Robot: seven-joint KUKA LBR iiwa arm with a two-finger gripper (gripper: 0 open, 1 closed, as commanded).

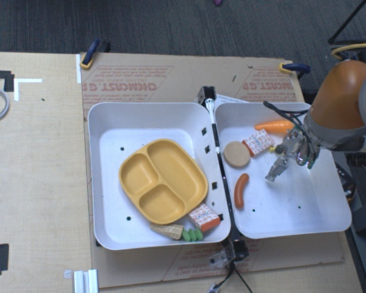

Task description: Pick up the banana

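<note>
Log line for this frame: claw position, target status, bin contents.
claw: over right bin, nothing between fingers | banana: not identifiable | right bin: carrot, sausage | left bin: yellow plate

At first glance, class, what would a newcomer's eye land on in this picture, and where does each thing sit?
The yellow divided plate stands out, filling the middle of the left bin. On the right, the arm's orange band hangs over the right bin, the gripper hovering beside a sausage, a round cookie and a carrot.
</note>
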